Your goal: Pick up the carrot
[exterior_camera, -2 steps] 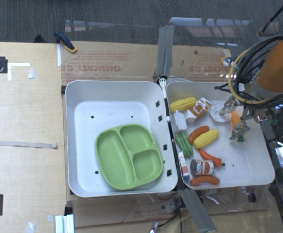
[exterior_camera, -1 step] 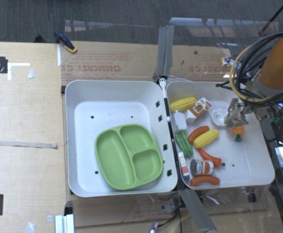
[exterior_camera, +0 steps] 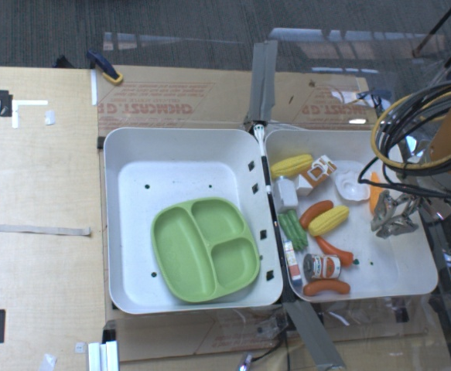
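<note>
The arm reaches in from the right, and the hand (exterior_camera: 395,216) hangs low over the right bin (exterior_camera: 411,280); I cannot tell its state. One carrot (exterior_camera: 333,249) lies in this bin, its long axis diagonal, between two corn cobs (exterior_camera: 328,219) and one can (exterior_camera: 322,267).

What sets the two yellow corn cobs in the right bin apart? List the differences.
The upper corn cob lies near the back left corner of the right bin, almost level in the view; the lower corn cob lies mid-bin, tilted up to the right. The upper one sits beside an orange and white carton; the lower one beside an orange piece. Both are yellow.
</note>
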You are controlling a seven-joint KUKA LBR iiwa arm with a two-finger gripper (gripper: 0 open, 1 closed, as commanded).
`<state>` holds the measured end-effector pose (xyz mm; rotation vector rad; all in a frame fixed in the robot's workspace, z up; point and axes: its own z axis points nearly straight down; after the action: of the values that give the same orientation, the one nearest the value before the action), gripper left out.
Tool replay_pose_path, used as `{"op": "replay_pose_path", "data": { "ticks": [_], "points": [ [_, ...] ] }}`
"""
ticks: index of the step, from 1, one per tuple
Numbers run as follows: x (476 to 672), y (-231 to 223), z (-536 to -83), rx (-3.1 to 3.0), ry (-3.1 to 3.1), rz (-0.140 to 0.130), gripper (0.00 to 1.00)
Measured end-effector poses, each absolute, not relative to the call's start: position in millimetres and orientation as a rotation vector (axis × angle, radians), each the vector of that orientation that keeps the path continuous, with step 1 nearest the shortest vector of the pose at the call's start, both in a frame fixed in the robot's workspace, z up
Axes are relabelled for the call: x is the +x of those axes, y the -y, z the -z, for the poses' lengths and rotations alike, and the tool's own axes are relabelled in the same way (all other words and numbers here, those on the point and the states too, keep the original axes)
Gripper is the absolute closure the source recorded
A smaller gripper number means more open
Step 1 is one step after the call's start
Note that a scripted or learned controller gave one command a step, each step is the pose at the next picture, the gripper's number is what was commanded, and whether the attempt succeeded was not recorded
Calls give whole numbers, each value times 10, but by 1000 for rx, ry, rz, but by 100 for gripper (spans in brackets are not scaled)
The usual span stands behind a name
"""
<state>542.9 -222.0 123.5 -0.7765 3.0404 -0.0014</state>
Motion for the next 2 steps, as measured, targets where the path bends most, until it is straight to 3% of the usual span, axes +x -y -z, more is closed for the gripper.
{"op": "replay_pose_path", "data": {
  "ticks": [1,2],
  "points": [
    [5579,1899,-1613,-991,-2975,1,100],
    [5578,1901,-1613,-991,-2975,1,0]
  ]
}}
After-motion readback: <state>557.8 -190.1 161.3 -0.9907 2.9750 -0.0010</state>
